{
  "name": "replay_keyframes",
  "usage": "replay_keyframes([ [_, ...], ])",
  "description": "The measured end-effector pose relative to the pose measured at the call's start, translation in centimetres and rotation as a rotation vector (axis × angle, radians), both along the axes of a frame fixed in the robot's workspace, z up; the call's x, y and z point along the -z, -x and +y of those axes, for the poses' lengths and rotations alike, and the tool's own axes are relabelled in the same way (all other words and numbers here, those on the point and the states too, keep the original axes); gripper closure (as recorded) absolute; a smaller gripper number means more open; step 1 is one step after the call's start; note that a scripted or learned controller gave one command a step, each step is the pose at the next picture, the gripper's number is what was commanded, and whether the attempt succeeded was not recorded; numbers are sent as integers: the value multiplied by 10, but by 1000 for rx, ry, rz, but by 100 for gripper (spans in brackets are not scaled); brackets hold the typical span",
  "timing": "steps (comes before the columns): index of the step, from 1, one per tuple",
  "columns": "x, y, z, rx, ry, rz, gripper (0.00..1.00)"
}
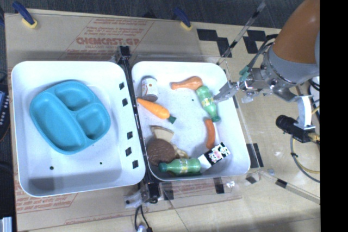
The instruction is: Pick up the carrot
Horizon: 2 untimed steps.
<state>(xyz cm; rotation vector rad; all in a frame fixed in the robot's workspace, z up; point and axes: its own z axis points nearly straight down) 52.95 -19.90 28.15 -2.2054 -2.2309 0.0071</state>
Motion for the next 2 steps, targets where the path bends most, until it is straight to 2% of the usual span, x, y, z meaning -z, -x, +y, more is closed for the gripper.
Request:
replay_keyframes([
  [1,128,34,60,121,-4,9,0],
  [2,193,-52,84,117,0,8,0],
])
